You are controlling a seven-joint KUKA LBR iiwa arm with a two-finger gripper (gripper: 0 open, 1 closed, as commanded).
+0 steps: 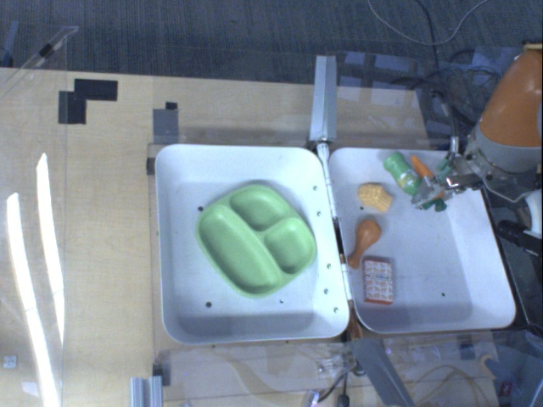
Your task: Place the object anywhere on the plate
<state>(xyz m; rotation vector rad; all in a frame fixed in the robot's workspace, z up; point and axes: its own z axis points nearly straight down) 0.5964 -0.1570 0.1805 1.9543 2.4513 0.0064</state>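
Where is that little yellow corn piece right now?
The yellow corn lies in the right bin, near its upper left, between the green bottle and the drumstick.

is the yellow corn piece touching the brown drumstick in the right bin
Apart. The camera view shows bare white bin floor between the yellow corn-shaped toy and the brown drumstick-shaped toy below it in the right white bin.

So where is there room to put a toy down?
The green three-part plastic plate has nothing on it, with bare white floor in the left bin around it. The right bin's near right corner is free. It's crowded by the gripper.
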